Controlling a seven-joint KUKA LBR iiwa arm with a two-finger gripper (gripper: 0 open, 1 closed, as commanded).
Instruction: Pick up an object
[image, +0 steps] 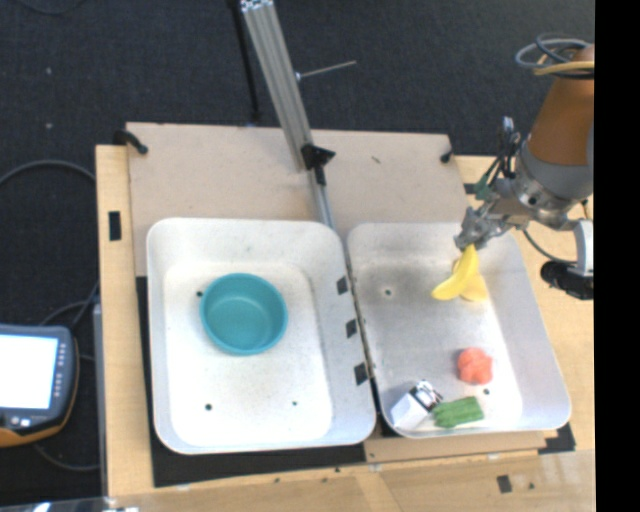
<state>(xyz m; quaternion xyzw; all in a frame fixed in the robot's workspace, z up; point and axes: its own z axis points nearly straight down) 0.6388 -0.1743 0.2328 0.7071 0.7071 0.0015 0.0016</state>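
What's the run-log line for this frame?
task: pick up object | gripper: on top end of yellow banana, right bin | grasp: unconfirmed | left bin: teal bowl

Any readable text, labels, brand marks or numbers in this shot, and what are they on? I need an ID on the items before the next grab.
No text can be read in this view.
Handheld pendant with lit white screen: screen washed out, nothing legible.
Small silver and white packet in the right white bin: any print too small and blurred to read.
Round teal bowl, yellow banana-shaped toy, red lump, green block: no visible markings.
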